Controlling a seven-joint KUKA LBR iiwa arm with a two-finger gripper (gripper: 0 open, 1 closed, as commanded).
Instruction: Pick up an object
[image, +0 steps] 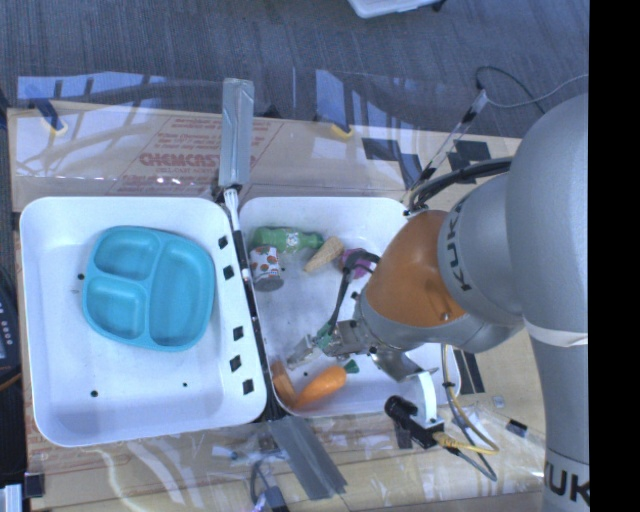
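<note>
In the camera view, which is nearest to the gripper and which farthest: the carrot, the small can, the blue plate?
From the gripper:
1. Carrot, just below it in the right bin.
2. Small can, up-left by the divider.
3. Blue plate, in the left bin.

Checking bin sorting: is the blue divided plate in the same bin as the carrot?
No. The blue divided plate lies in the left bin; the carrot lies in the right bin.

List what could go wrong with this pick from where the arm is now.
1. The gripper sits low in the right bin just above the orange carrot, which lies against the bin's near wall; the fingers might hit the wall or push the carrot aside.
2. The small can and green item lie close together, so neighbours could get knocked.
</note>
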